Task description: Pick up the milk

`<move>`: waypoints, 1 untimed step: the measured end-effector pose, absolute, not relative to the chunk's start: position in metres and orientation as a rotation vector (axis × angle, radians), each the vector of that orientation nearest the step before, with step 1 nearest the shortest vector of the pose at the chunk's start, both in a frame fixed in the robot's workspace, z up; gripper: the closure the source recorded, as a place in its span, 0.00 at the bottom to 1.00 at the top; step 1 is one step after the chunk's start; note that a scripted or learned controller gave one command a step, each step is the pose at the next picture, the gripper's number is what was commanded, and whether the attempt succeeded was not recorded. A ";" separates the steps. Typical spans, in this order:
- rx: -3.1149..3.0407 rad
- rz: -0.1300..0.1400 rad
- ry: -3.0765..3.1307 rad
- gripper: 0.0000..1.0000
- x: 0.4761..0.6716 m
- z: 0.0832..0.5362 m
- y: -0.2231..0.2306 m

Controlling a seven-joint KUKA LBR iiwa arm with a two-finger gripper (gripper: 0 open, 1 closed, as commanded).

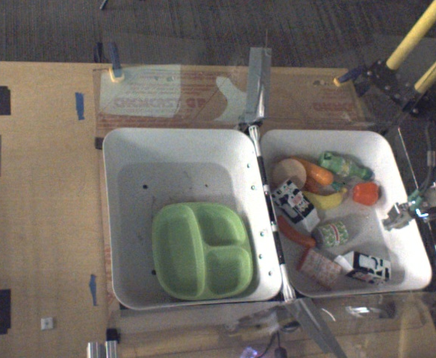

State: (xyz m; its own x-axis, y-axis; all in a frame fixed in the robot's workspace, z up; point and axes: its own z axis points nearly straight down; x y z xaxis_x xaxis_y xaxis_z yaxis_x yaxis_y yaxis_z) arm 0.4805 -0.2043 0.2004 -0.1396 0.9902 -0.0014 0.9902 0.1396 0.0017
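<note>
Two cow-patterned black-and-white milk cartons lie in the right bin [408, 263]. One milk carton [293, 202] lies near the bin's left wall, among other food items. The other milk carton [369, 267] lies on its side at the front right corner. My gripper [403, 215] hangs at the right bin's right rim, right of the items and above the front-right carton. It holds nothing that I can see.
The right bin also holds a carrot [316, 173], a green bottle [345, 165], a banana [326, 199], a red-orange item [365, 193], a can [331, 233] and a brownish box [320, 267]. A green divided plate [203, 250] lies in the left bin [128, 162].
</note>
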 end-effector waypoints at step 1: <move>2.028 -0.001 2.403 1.00 0.480 0.205 -0.110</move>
